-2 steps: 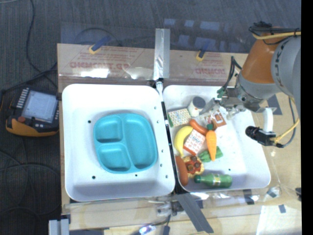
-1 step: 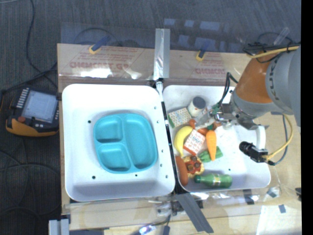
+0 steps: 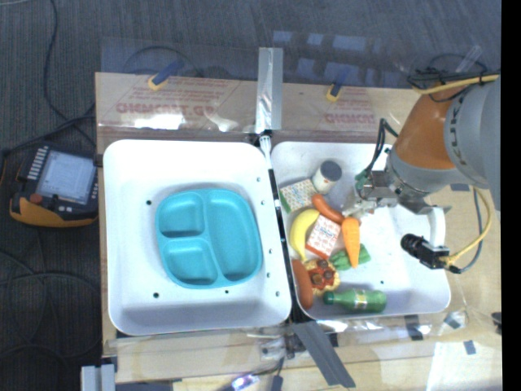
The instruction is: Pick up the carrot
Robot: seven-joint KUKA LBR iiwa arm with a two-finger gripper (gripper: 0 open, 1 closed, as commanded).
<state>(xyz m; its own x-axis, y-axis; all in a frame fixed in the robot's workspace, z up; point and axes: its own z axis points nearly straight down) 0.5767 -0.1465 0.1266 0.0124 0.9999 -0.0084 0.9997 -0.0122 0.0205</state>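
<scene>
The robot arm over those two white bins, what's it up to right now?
The grey arm with the orange band reaches in from the right, and its gripper hangs over the right bin, just above and to the right of the carrot. The carrot still lies among the pile of toy food, next to a banana, a small red and white box and a green bottle. Nothing looks lifted yet. The left bin holds a blue divided tray.
</scene>
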